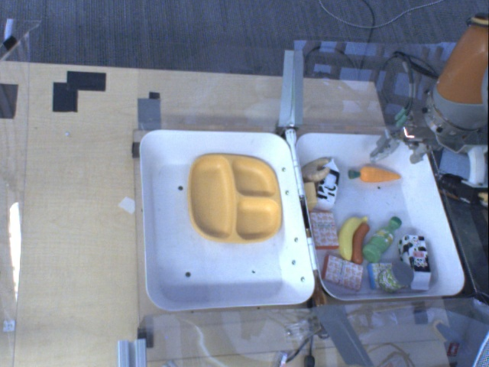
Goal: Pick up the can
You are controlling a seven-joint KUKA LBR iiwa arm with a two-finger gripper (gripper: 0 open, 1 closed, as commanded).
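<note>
Right bin [451,239]: can [388,277] lying in the front corner area, beside a green bottle [381,240], banana [349,235] and carrot [377,175]; left bin [157,228]: yellow divided tray [232,196]; claw [399,145] above the right bin's far edge, fingers spread, pinching nothing.

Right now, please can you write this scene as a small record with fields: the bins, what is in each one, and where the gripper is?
left bin: holds a yellow divided tray
right bin: holds the small items
items in right bin: carrot, banana, green bottle, two cow-patterned cartons, red patterned boxes
can: cannot tell which item it is
gripper: above the far edge of the right bin, near the carrot, holding nothing visible
arm: enters from the right
</note>
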